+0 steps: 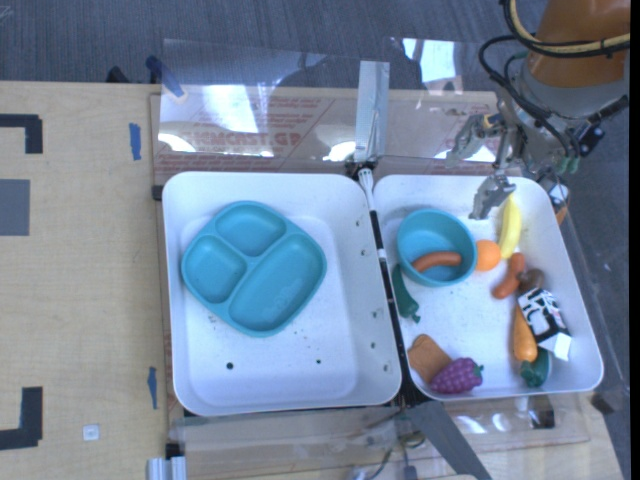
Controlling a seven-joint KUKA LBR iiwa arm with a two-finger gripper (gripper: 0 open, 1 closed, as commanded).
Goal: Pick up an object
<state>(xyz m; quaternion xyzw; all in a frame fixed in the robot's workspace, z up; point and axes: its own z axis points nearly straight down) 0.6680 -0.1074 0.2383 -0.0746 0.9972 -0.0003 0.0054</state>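
Light wood tabletop (70, 298) with black corner marks and blue tape bits, well left of the end effector. Dark grey carpet (250, 8) behind. Clear panel (260, 118) shows glare.

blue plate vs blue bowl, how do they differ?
The blue plate lies in the left bin; the blue bowl sits in the right bin. The plate is wider, shallow and split into three compartments; the bowl is smaller, round and deeper. The plate's compartments hold nothing, while the bowl holds an orange sausage-shaped piece. Both are the same light blue.
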